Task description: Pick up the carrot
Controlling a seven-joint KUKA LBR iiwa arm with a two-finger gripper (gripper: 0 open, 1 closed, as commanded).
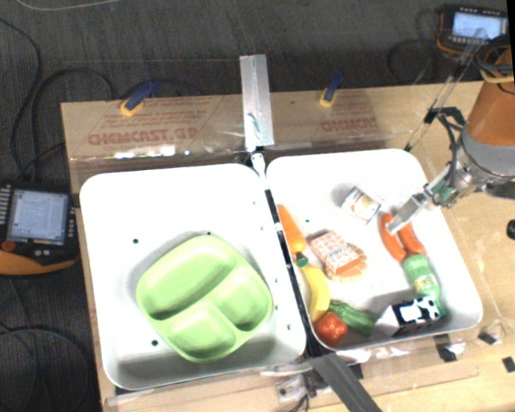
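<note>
My tool point(407, 213) hovers at three o'clock, just above the long orange plastic carrot point(392, 238), lined up for gripping; I cannot tell its opening.

Only thing I can read is "CHEMCAST GP" in red on the sheet point(145, 135), left side.

Glossy white plastic bins point(173, 186), matt green plastic tray point(205, 296), wooden bench point(394, 108)

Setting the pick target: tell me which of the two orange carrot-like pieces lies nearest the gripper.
The short orange piece right of the snack packet, under the gripper. The other lies along the bin's left wall.
</note>
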